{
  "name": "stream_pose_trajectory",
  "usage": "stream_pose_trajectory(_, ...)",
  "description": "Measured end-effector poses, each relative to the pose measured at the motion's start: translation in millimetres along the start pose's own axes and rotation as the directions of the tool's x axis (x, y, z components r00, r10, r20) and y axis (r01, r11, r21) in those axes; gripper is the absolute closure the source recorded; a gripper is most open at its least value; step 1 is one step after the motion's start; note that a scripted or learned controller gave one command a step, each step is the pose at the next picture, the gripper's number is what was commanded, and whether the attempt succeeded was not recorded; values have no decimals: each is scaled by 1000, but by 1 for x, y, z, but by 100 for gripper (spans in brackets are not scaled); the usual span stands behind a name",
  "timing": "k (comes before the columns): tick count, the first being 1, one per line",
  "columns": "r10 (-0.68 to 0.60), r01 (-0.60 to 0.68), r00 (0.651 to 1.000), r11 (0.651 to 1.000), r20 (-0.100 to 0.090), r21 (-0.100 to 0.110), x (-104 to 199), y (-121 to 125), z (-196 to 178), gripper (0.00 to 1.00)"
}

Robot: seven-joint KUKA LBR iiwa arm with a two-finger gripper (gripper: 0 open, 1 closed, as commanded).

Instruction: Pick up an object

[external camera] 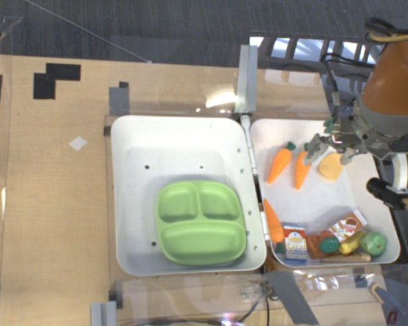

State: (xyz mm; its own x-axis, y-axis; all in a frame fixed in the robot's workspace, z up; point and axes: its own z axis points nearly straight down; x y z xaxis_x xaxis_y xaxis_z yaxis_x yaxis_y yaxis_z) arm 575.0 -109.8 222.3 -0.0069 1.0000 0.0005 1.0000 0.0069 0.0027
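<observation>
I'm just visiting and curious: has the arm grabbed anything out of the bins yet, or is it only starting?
Nothing looks picked up yet. The gripper hangs low over the right white bin, close to a pale yellow wedge-shaped block and two orange toy carrots, all lying on the bin floor. What is left: closing on one item and lifting it.

Right bin point(306, 195): two carrots point(279, 164) at 11 o'clock, pale yellow block point(331, 168) at 1, third carrot point(273, 221), carton point(295, 242), green apple point(374, 243) along 6.

Grey KUKA arm point(394, 124) with broad orange band above wrist, black cables looping over top, small metal two-finger gripper point(332, 148).
</observation>
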Motion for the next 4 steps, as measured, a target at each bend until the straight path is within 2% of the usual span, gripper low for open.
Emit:
stream_pose_trajectory(1,-54,54,999,999,0,-2,18,16,-38,0)
stream_pose_trajectory(2,-94,94,996,996,0,0,5,16,42,0)
stream_pose_trajectory(3,-115,115,993,993,1,0,-37,62,125,0)
stream_pose_trajectory(4,-75,75,997,997,4,-11,-11,42,132,0)
